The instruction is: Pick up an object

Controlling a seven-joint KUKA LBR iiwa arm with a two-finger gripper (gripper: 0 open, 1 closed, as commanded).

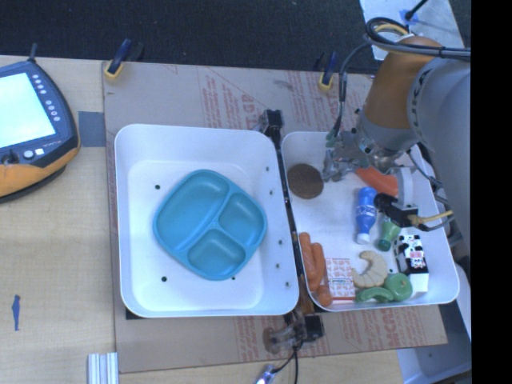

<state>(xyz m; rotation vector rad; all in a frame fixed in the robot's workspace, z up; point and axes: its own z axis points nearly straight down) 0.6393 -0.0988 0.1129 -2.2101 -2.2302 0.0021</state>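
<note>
My gripper (pixel 339 165) hangs low over the back of the right bin (pixel 445 293), under the grey arm with its orange band (pixel 398 86). Just left of it lies a brown round disc (pixel 305 180). An orange piece (pixel 379 181) lies right beside it on the other side, and a blue bottle (pixel 366 213) lies a little in front. I see nothing held in the gripper. The arm's wrist hides the bin's back right corner.
The right bin also holds a small green bottle (pixel 388 234), a black-and-white cow figure (pixel 414 256), a beige curved piece (pixel 370 270), a green ring (pixel 385 291), orange sausages (pixel 313 266) and a printed packet (pixel 340 279). A blue divided plate (pixel 210 224) lies in the left bin (pixel 128 214). A tablet (pixel 28 118) sits at far left.
</note>
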